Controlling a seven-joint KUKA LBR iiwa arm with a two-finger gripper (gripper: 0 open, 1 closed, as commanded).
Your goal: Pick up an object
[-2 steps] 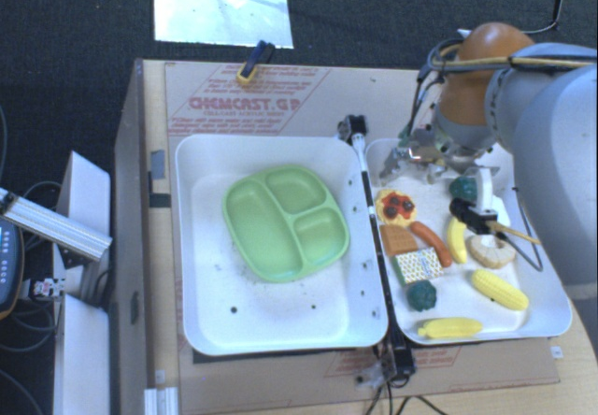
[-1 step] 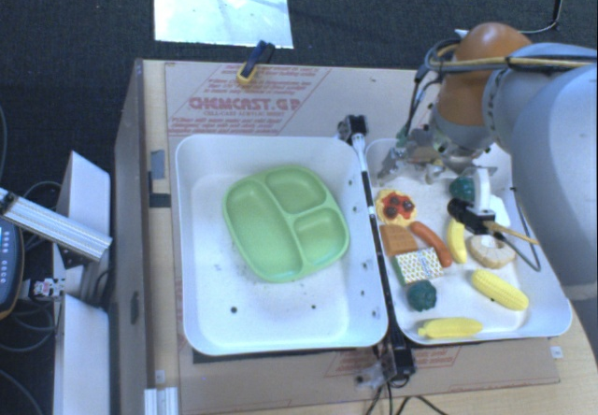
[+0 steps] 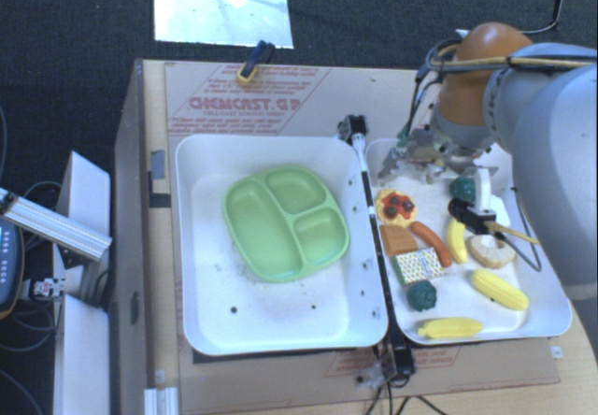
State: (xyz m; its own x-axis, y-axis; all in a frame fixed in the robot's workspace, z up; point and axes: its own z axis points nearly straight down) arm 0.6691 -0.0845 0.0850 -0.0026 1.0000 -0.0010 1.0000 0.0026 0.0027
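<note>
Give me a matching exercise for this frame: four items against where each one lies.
Items:
1. green divided plate
2. corn cob
3. pizza slice
4. broccoli

Places:
A. right bin, far end, beside the divider
B. left bin
C. right bin, toward its right rim
D. right bin, near end, just below the checkered block

Pairs: 1-B, 2-C, 3-A, 4-D

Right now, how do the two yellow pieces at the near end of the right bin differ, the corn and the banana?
The corn is stubby, with a bumpy surface, and lies at a slant near the right bin's right wall. The banana is slimmer, smooth and paler, and lies almost level along the near wall, to the left of the corn and nearer the camera. Both are yellow toy foods lying flat, apart from each other.
</note>
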